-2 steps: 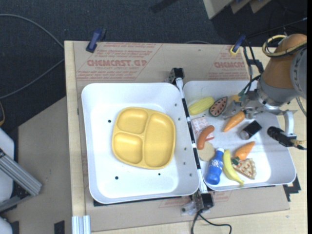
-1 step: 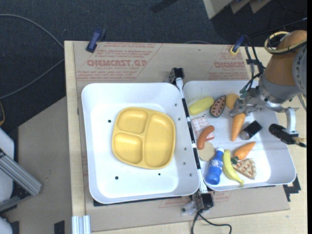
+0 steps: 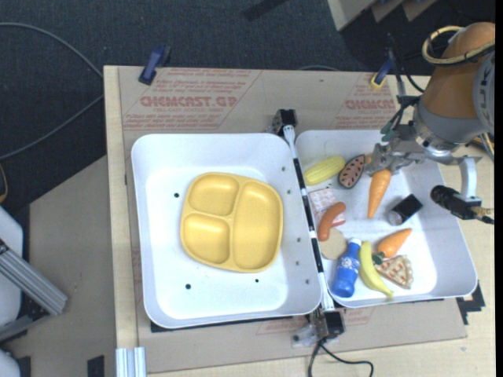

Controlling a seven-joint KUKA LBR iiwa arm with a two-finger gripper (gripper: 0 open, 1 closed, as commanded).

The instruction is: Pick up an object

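Orange plastic carrot (image 3: 378,192) lies near the right white bin's (image 3: 464,246) far edge; I hover above it, jaw state unclear. Next: descend squarely onto it.

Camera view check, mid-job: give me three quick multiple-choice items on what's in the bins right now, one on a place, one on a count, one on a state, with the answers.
1. Where does the yellow divided plate lie?
A. In the left bin
B. In the right bin
C. On the bench outside both bins

2. How many compartments does the plate have?
A. Two
B. Three
C. Five

3. How is the blue bottle?
A. Standing upright on the plate
B. Held between the fingers of the gripper
C. Lying down in the right bin beside the banana

Answers:
1. A, the plate sits in the middle of the left bin.
2. B, two small wells and one long one show.
3. C, it lies flat near the bin's front edge, with the gripper up by the long carrot.
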